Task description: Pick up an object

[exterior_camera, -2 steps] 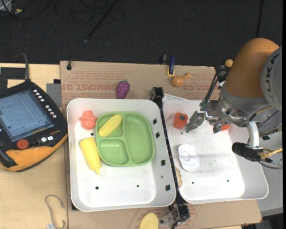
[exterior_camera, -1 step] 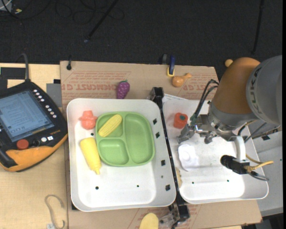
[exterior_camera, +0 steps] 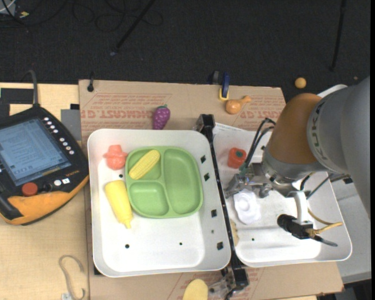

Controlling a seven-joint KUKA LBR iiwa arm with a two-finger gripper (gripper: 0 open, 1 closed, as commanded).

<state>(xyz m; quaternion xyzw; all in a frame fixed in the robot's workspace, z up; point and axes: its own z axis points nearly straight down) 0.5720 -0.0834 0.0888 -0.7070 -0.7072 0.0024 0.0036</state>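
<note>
Your nearest target is the white lump (exterior_camera: pixel 247 210) in the right bin (exterior_camera: pixel 337 247), close to its left wall. It looks soft and light, so pinch it across its bunched middle. The arm (exterior_camera: pixel 300 136) leans in wrist-down with the gripper (exterior_camera: pixel 244 185) just above the lump, but you cannot tell how open it is or whether it holds anything.

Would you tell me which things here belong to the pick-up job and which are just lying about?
Job, likely: gripper; white object by it; red object; right bin.
Lying about: purple grapes; orange gourd; teach pendant, all outside the bins.
</note>
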